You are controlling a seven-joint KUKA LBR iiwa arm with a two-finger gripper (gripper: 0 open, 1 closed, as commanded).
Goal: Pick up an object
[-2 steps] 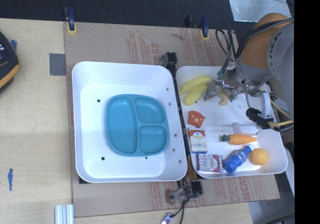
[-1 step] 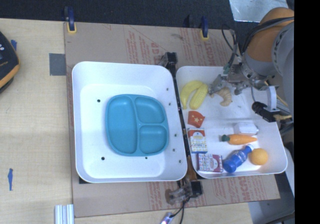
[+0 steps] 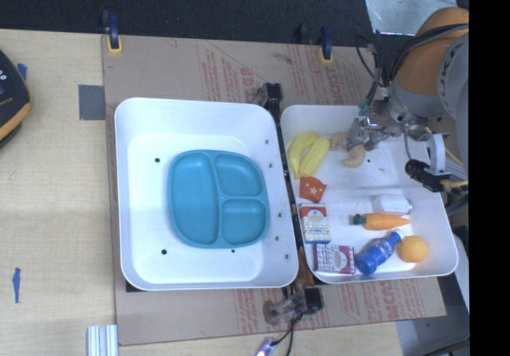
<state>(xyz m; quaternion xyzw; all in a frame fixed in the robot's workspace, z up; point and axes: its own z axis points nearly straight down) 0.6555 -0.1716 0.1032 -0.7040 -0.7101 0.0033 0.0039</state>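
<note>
My gripper (image 3: 360,133) hangs over the back of the right bin (image 3: 446,267), directly above a small tan object (image 3: 355,158) that lies on the bin floor. The fingers point down toward it. Left of it lie yellow corn cobs (image 3: 307,153). Further forward in the same bin are a red packet (image 3: 313,188), a small labelled carton (image 3: 316,224), a red-and-white box (image 3: 334,258), a carrot (image 3: 382,221), a white block (image 3: 392,203), a blue bottle (image 3: 376,253) and an orange fruit (image 3: 412,248).
The left bin (image 3: 139,267) holds a blue divided plate (image 3: 217,197). Clamps sit at the bench's back edge (image 3: 324,42) and between the bins (image 3: 272,94). A black-and-yellow device (image 3: 11,95) lies at the far left. The arm's orange band (image 3: 426,60) looms at the right.
</note>
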